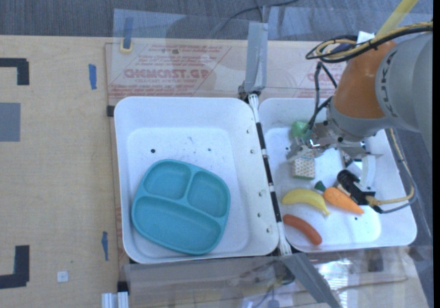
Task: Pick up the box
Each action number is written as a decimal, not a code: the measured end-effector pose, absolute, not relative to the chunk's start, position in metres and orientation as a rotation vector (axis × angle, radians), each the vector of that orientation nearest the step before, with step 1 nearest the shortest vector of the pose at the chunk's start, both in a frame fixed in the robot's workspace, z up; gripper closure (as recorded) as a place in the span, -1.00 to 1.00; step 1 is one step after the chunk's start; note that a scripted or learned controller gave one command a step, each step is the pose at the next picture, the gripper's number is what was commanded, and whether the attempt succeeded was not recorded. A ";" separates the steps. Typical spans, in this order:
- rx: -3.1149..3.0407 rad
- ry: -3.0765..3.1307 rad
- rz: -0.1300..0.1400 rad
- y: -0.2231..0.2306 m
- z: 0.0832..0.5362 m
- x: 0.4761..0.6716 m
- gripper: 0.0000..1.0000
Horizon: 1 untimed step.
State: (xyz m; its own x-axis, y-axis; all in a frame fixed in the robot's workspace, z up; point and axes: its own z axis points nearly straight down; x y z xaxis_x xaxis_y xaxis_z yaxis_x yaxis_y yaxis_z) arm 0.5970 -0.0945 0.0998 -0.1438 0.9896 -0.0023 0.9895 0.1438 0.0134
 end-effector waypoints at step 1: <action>2.044 2.385 0.001 -0.015 0.185 0.600 1.00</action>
